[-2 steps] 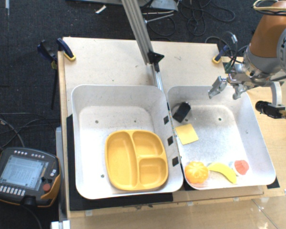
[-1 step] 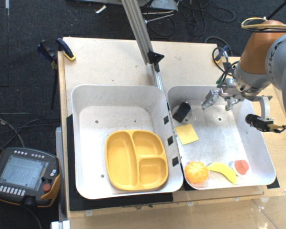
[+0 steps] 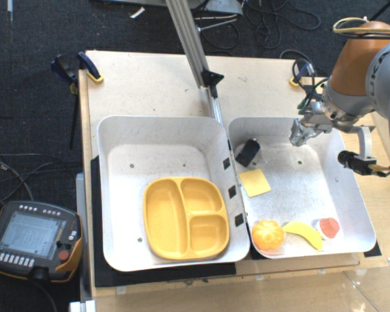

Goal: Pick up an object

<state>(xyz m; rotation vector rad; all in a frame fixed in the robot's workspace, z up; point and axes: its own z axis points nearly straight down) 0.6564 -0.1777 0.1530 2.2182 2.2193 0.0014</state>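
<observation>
Left bin [image 3: 117, 135]: yellow tray [image 3: 185, 217] at 5 o'clock. Right bin [image 3: 351, 207]: orange [image 3: 268, 234], banana [image 3: 304, 233], red piece [image 3: 329, 227] along 6 o'clock; yellow card [image 3: 255, 182] and black block [image 3: 247, 152] at 9–10. My gripper [image 3: 301, 136] hangs at 12, grip state unreadable.

Even, bright overhead light; modest sharpness throughout.

The two white bins [image 3: 283, 174] come close to overexposed, their floors pale and nearly washed out, with soft glare along the rims. Shadows are weak and short (the clearest one is a thin dark strip under the lower edge of the left bin). The dark carpet [image 3: 32, 25] in the upper left of the frame swallows detail. Fine texture looks grainy and slightly soft everywhere, and the arm [image 3: 357, 64] at the upper right is a little blurred at its edges.
</observation>
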